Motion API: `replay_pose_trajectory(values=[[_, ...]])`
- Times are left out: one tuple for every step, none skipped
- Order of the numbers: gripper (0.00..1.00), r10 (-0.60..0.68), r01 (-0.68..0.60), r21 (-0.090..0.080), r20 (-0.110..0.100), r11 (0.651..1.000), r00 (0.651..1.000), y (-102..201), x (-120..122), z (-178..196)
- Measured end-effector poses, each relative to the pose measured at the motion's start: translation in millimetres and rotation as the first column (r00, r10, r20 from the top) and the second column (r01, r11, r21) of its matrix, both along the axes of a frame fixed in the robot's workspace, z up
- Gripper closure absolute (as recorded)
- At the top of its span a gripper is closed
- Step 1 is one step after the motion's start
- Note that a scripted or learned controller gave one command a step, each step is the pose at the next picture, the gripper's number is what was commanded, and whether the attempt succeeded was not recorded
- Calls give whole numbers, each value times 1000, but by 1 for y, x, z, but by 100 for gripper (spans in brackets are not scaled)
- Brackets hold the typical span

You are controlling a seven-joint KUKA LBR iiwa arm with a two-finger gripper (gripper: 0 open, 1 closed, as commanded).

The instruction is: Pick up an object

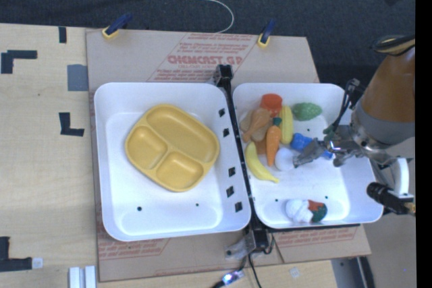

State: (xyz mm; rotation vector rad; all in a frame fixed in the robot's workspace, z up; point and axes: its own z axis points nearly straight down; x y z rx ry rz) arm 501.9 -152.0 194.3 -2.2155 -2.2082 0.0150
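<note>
While the arm [388, 101] reaches in from the right over the right bin [337, 209], the gripper [312, 155] hangs low over the middle of that bin, fingers pointing left toward the toy pile. Fingers look slightly parted, dark tips just apart, nothing visibly between them. Just beside the tips: a small blue toy [301, 142], touching or nearly touching the upper finger, can't tell which. A white round piece [284, 158] sits just left of the tips. Further left, an orange carrot [273, 143] lies upright-ish against a yellow banana [259, 166], with a yellow corn-like piece [287, 122], a tan toy [256, 121] and an orange-red toy [271, 102] clustered near the divider. Green toy [306, 110] near the bin's far wall, apart from the gripper. White-red-green toy [304, 210] near the front wall. Left bin [115, 212] holds a yellow divided tray [171, 146], tilted diagonally.
</note>
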Motion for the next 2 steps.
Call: replay_pose_trajectory(values=[[0,4,-4,-2,14,1000,1000,0,3,7],[0,4,-4,-1,9,1000,1000,-7,5,-51]])
